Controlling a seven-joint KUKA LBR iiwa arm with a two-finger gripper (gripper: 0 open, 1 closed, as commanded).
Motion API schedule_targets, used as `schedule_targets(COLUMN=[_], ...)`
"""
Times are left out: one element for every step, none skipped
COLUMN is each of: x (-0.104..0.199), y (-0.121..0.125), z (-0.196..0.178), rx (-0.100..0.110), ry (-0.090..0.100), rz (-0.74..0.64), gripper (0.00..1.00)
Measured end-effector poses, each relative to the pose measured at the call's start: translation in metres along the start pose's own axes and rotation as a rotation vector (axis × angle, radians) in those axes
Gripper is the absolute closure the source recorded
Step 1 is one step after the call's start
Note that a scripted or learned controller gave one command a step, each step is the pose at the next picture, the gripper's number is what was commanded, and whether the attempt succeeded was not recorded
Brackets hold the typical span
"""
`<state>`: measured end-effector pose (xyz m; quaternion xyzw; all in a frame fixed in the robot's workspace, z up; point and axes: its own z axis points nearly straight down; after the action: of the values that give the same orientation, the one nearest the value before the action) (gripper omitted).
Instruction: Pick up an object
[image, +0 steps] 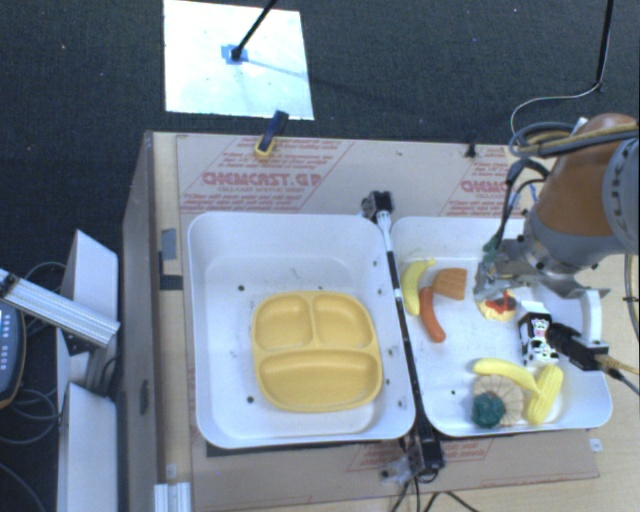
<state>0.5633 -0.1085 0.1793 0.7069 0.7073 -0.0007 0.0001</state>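
1. The gripper (497, 290) hangs low in the right bin (590, 405); whether it is parted or closed cannot be told.
2. A small yellow-and-red toy (497, 307) lies directly beneath it.
3. A toy carrot (431, 314) lies left of it.

Grey arm (585, 215) reaches in from the right, gripper (493, 283) lowered
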Motion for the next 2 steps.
schedule_targets(x=[0.001,0.017], y=[0.001,0.026], z=[-0.001,0.085], rx=[-0.002,-0.003], ry=[0.0,0.001], rz=[-0.002,-0.001], gripper=[0.0,0.0])
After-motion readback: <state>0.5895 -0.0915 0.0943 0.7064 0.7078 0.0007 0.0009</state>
